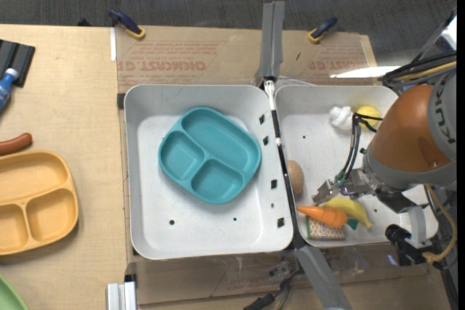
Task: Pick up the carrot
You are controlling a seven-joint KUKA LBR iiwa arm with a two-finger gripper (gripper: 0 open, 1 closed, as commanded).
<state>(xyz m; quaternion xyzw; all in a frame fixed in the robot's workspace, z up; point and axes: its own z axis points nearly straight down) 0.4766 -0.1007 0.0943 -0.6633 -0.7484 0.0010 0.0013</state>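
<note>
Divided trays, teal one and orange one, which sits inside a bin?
The teal tray, lying in the left bin; the orange tray rests outside on the bench.

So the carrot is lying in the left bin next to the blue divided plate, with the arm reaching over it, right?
Not quite. The camera view shows the carrot in the right bin, near its front edge beside a banana. The blue divided plate sits alone in the left bin. The rest holds: the arm's gripper is over the carrot's area.
</note>
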